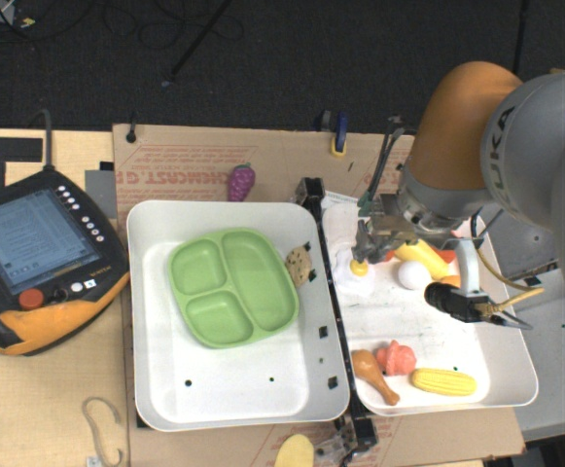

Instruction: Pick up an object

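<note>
While the gripper (362, 253) hung near the right bin's (525, 382) far-left corner, a small yellow piece (359, 268) lay directly beneath; finger state unreadable.

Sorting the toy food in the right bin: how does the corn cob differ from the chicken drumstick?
The corn cob is bright yellow; the chicken drumstick is orange-brown. The cob is an even, ridged cylinder; the drumstick has a fat end tapering to a thin one. The cob lies nearly level across the view; the drumstick lies diagonally. Both rest on the right bin floor, flanking a pink toy.
</note>
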### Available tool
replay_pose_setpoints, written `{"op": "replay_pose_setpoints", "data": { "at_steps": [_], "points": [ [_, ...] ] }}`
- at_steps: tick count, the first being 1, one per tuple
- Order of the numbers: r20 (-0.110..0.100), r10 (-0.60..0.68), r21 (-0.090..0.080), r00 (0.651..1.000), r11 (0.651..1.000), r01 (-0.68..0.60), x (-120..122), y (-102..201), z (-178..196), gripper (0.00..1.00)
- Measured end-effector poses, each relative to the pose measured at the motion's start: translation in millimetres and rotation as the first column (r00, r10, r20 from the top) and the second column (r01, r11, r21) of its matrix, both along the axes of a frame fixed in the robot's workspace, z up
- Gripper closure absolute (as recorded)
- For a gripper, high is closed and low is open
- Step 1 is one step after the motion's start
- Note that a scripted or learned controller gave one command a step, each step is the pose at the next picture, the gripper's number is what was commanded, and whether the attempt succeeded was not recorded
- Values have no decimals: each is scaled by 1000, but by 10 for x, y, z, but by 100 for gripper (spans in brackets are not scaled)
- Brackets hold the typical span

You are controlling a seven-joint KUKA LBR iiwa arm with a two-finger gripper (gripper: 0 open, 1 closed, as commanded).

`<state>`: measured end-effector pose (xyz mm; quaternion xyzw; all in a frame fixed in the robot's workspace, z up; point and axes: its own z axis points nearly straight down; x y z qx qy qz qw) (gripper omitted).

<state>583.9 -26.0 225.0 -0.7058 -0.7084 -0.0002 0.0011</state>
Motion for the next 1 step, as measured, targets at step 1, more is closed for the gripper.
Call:
{"op": "replay_pose_setpoints", "data": {
  "at_steps": [1],
  "points": [
    [-1,0,0,1000,1000,0,26,605,14,100]
  ]
}}
